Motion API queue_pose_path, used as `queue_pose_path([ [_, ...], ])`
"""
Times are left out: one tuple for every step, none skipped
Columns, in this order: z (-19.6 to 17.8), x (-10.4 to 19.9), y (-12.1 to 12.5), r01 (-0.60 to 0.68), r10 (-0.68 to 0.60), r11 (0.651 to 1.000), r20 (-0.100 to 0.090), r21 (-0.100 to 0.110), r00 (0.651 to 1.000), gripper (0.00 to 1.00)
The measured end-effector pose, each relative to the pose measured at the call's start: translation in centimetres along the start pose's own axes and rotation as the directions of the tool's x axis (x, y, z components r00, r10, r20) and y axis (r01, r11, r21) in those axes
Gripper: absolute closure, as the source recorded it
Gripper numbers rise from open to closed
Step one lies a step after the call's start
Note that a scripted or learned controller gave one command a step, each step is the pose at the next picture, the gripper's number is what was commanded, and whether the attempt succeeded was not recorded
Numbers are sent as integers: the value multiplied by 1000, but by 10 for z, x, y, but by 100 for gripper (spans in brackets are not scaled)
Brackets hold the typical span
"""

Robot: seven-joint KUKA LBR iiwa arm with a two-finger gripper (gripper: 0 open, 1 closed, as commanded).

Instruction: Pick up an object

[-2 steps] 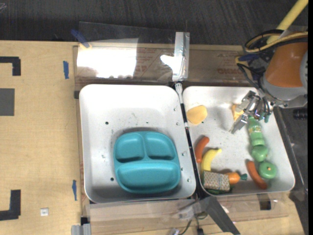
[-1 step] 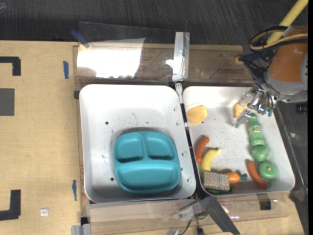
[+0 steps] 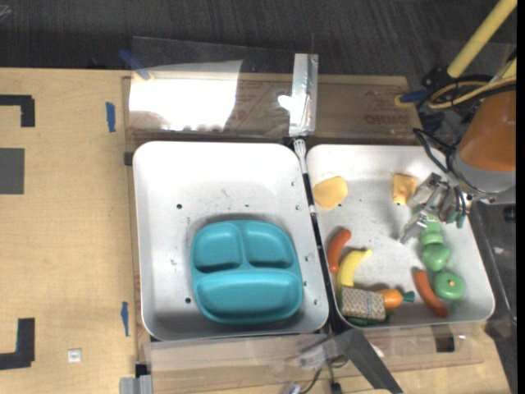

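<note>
**Arm over the right bin, fingers spread above bare floor**

From my remote seat I read the layout off one landmark, the right bin (image 3: 484,298). It is shallow and white, and it sits on a pale wooden bench (image 3: 66,220) that carries black corner marks and short strips of blue tape. Touching its left wall stands the left bin (image 3: 156,179), which holds a teal divided tray (image 3: 244,270). Behind both bins lies a clear plastic sheet (image 3: 197,97) that catches glare, with a silver taped strip (image 3: 303,93) upright at the seam between them. Beyond the bench the floor is dark carpet (image 3: 246,6).

Inside the right bin, toward its upper left, rests a round yellow-orange piece (image 3: 330,192); near its upper middle, a small yellow block (image 3: 402,189). Along its left wall lie a red-orange sausage (image 3: 337,247) and, just beside it, a banana (image 3: 353,266). At its lower edge sit a speckled sponge-like block (image 3: 362,304) and a carrot (image 3: 392,297). Toward its right wall are a green pear-like fruit (image 3: 435,249), a green apple (image 3: 449,286) and a second red sausage (image 3: 429,291).

The gripper (image 3: 418,217) hangs at the bin's upper right, below the orange band (image 3: 492,134). Its fingers are spread, with nothing between them; the green fruit lies just beside their tips.
</note>
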State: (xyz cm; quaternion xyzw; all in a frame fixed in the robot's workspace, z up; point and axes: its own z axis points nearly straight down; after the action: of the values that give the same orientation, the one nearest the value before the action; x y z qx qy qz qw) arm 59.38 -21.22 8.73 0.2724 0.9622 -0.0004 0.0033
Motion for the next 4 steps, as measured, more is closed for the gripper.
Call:
queue_pose_path([
  [-2,62,-25,158,-158,987,2,-1,987,0],
  [-1,44,-32,240,-240,971,-2,-8,971,0],
  [-15,39,-31,241,-241,971,16,-5,970,100],
  [-14,40,-31,241,-241,971,14,-6,970,0],
])
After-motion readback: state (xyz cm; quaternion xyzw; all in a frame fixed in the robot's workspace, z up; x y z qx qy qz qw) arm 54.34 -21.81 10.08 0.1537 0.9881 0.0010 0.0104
